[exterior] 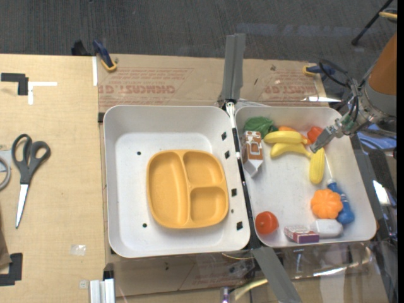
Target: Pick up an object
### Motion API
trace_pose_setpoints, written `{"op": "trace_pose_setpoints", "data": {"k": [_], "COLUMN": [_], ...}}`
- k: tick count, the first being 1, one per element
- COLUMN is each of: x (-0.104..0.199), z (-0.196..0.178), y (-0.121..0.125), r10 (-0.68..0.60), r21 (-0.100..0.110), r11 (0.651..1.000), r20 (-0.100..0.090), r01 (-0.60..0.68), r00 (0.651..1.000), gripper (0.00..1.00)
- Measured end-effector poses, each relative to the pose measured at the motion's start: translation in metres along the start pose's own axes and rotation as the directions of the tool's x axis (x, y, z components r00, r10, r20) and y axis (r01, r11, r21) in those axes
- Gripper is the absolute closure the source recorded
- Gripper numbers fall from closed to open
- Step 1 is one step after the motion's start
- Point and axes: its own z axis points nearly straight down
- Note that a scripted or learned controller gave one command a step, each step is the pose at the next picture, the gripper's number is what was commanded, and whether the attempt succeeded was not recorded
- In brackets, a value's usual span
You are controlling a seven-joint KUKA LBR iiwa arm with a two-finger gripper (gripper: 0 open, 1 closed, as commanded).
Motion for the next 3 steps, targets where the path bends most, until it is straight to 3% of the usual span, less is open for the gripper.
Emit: {"op": "trace_pose_setpoints", "data": {"k": [1,2,3], "x": [0.005,0.005,0.045], "z": [0.075,0.068,-0.047], "y": [-0.029,-0.029,0.005], "r10": [0.129,0.126,0.093], "r21": [-0.001,0.004,0.002], "r11": [0.992,0.992,0.996], "r20": [-0.004,-0.003,-0.002], "r01": [-0.129,-0.126,-0.093], "r00": [0.992,0.992,0.996], "gripper": [0.00,1.00,1.00]}}
